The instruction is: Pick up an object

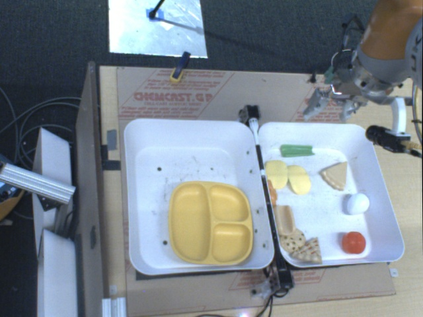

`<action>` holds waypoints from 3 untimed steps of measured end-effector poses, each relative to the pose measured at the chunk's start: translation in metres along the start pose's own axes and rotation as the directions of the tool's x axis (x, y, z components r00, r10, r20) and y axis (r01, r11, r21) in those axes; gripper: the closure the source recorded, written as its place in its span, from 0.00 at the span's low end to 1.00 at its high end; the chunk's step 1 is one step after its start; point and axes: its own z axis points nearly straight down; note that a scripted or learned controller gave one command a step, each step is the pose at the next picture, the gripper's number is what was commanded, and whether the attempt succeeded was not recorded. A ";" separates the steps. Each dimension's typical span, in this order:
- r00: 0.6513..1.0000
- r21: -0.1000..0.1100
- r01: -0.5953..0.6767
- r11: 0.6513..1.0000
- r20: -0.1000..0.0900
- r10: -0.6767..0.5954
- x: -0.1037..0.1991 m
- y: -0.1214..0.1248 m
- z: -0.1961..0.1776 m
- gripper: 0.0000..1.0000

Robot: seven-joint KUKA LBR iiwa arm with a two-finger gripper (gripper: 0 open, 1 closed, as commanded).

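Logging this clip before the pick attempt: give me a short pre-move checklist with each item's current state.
1. Gripper free of any object: ok, nothing between its fingers.
2. Gripper above the right bin: not ok, it hangs beyond the bin's far rim.
3. Targets present: ok, green piece, white ball and red ball lie in the right bin.
4. A target standing apart: ok, the red ball touches nothing.
5. Yellow tray out of the way: ok, it sits in the left bin.

Grey arm at upper right, hand downward, fingers spread.
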 end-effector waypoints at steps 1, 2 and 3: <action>1.000 0.008 -0.002 1.000 -0.002 0.002 0.007 -0.025 0.096 0.00; 1.000 -0.004 -0.005 1.000 -0.004 0.005 0.004 -0.046 0.186 0.00; 1.000 0.000 0.001 1.000 0.000 -0.001 0.002 0.001 0.185 0.00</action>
